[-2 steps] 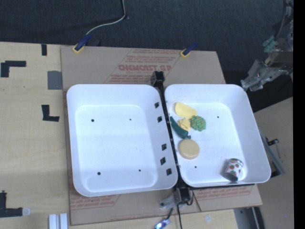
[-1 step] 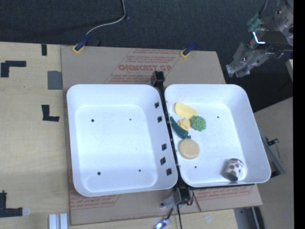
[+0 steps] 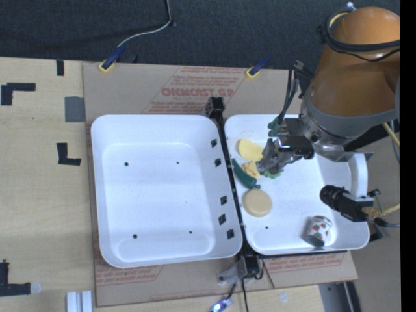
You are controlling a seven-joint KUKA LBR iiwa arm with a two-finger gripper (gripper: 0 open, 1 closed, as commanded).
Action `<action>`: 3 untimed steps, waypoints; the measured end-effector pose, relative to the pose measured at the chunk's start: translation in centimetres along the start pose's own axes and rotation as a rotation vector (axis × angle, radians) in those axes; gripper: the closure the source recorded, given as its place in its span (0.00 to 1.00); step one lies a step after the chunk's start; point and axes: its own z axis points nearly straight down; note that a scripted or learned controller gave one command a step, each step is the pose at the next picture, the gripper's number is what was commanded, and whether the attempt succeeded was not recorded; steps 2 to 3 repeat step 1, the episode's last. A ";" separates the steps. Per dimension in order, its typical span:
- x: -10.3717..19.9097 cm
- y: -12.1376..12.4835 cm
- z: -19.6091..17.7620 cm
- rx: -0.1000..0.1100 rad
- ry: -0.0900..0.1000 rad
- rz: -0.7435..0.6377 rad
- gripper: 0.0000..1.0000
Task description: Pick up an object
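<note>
- Claw [image 3: 268,168] hangs low in the right bin [image 3: 292,236], near that bin's left wall, at the end of the grey arm [image 3: 354,77] that reaches in from the right; the arm's orange band fills the upper right corner.
- Whether the claw's grip is wide or narrow cannot be told from this angle, because the dark wrist parts blur together with what lies under them.
- Just left of and below the claw lies a green object [image 3: 247,172], long and thin, its long axis running from upper left to lower right; the claw's tip is at or just beside it, and contact cannot be made out.
- A pale yellow object [image 3: 249,150] lies just above the green one, close to the bin's left wall.
- A round tan disc [image 3: 257,203] lies flat below the green object, apart from the claw.
- A small ball-like object with red and green marks [image 3: 318,229] sits near the right bin's lower right corner, well apart from the rest.
- The left bin [image 3: 156,187] sits beside the right one, both on a sheet of cardboard [image 3: 188,93] on the wooden surface [image 3: 39,194].
</note>
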 end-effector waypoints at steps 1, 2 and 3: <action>10.0 0.1 -5.9 -0.022 0.003 -0.011 1.00; 10.0 0.1 -5.9 -0.022 0.003 -0.011 1.00; 10.0 0.1 -5.9 -0.022 0.003 -0.011 1.00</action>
